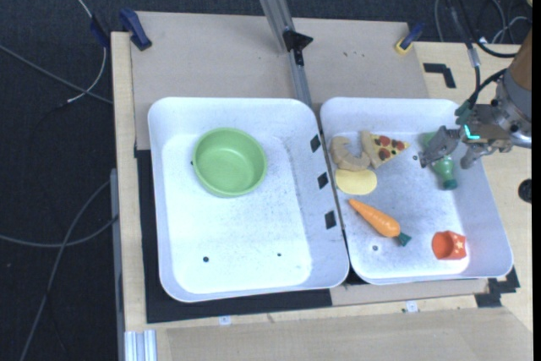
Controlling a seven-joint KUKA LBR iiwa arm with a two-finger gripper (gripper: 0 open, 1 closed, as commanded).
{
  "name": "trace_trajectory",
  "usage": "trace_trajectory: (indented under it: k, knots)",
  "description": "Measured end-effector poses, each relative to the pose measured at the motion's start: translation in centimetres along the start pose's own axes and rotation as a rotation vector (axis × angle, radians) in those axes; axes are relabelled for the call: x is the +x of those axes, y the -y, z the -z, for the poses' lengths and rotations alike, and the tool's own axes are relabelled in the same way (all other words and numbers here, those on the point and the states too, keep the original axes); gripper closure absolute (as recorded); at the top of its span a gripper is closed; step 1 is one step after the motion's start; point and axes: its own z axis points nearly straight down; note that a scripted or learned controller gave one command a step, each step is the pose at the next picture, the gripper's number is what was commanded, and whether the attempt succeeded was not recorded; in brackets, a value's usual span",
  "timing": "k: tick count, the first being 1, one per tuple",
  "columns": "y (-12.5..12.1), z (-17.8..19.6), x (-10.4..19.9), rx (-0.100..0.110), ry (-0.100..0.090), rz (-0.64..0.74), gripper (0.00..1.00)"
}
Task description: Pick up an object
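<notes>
My gripper [439, 151] hangs over the upper right part of the right bin [494, 220], reaching in from the right. A small green object [445, 172] sits directly beneath and just in front of it, partly covered by it. I cannot tell if they touch. Further left in the same bin lie a pizza slice toy [383, 146], a beige piece [346, 150] and a yellow oval piece [356, 181]. An orange carrot [375, 218] lies in the middle, and a red-orange piece [448, 245] rests near the front right corner.
The left bin [169, 207] holds a green bowl [229, 161] in its upper left part. A metal pole [275, 4] slants across the bench behind the bins. Black clips [322, 180] mark the seam between the bins.
</notes>
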Motion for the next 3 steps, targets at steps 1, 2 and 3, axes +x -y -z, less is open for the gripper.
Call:
trace_trajectory:
  k: [1, 2, 3]
  knots:
    - [-0.1, 0.1, 0.0, -0.003, 0.000, 0.000, 0.00]
    - [-0.3, -6.3, -0.1, 0.007, -0.001, 0.000, 0.00]
    - [-0.7, -11.7, 0.9, 0.008, -0.002, 0.000, 0.00]
